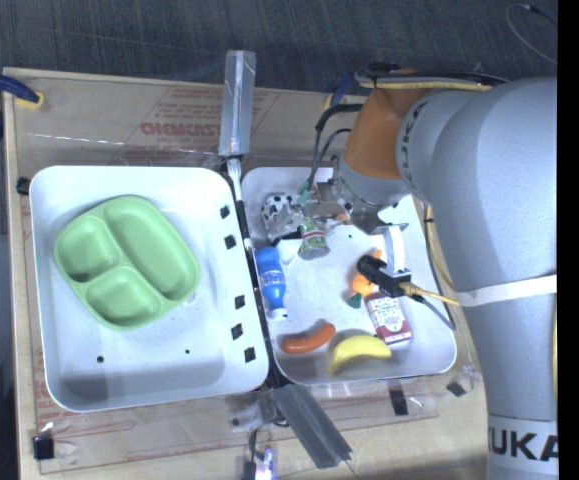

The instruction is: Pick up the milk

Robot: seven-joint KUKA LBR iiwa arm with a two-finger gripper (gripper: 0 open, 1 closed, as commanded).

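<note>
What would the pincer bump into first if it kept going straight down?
Probably the small green-labelled carton right beneath the pincer, near the cow-spotted milk carton in the right bin. Depth is hard to judge from above.

Green divided plate lay in left bin. Right bin held blue bottle, sausage, banana, ketchup bottle.

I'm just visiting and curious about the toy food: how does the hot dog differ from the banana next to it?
The hot dog is orange-red; the banana is yellow. The hot dog looks slimmer, the banana thicker. The hot dog lies nearer the blue bottle, the banana just below the red carton. Both are curved and lie flat near the front wall of the right bin.
</note>
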